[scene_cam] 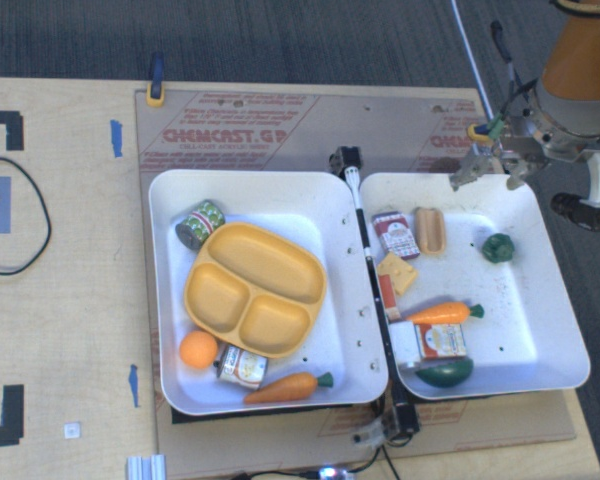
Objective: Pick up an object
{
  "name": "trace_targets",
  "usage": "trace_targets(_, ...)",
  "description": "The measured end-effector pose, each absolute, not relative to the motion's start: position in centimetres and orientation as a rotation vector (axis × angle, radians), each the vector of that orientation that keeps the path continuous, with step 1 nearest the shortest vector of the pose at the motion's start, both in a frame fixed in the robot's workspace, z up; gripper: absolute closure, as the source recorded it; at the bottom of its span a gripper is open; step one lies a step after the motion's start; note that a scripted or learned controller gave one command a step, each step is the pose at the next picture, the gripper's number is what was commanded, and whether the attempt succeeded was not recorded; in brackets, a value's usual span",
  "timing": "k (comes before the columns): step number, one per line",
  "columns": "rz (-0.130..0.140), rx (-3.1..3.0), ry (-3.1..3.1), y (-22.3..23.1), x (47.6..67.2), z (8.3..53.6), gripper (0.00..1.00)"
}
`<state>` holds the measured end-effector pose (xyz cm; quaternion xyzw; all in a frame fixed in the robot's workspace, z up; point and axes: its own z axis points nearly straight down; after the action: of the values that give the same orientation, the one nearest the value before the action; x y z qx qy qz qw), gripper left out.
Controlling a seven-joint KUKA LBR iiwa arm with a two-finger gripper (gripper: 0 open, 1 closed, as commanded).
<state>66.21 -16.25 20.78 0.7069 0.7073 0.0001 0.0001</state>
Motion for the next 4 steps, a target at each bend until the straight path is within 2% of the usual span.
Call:
trace_targets(1,0.002,2.219,2.220,-19.3,61.9,8.6,0.00)
trace_targets(3,0.004,2.221,2.220,-13.2,48.7,8.6,0.00)
trace_targets(4,0.009,2.217,2.212,-13.3,48.9,9.7,1.00)
